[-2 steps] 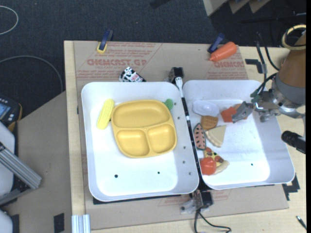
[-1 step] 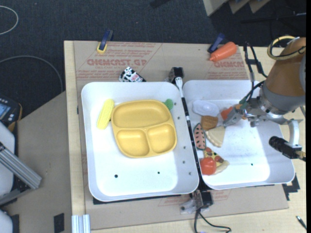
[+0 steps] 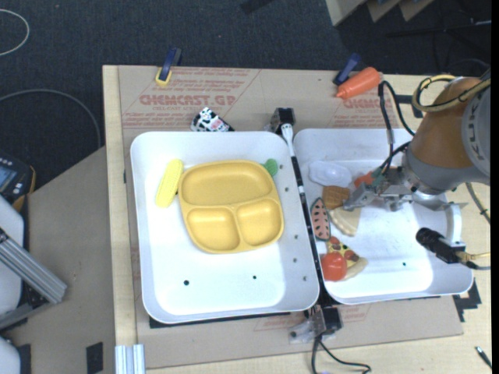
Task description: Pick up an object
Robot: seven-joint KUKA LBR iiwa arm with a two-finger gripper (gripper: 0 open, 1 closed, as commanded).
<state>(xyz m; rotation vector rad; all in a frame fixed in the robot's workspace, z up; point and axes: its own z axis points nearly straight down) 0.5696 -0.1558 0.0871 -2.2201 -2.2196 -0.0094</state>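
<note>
The right bin (image 3: pixel 405 275) holds several toy foods. A brown piece (image 3: pixel 336 196) and a cream wedge (image 3: pixel 345 223) lie near its middle left. A watermelon slice (image 3: pixel 318 220) lies along the left wall, and a red tomato (image 3: pixel 334 266) sits on a yellow piece (image 3: pixel 355 265) at the front. A small red-orange piece (image 3: pixel 365 180) and a pale clear item (image 3: pixel 327 171) lie toward the back. My gripper (image 3: pixel 368 198) is low in this bin, reaching left, its tip just right of the brown piece and the cream wedge.
The left bin (image 3: pixel 156 232) holds a yellow divided plate (image 3: pixel 231 206), a yellow corn-like piece (image 3: pixel 168 182) on the plate's left and a green bit (image 3: pixel 270 165) behind it. An orange clamp (image 3: pixel 357 82) and cables lie behind the right bin.
</note>
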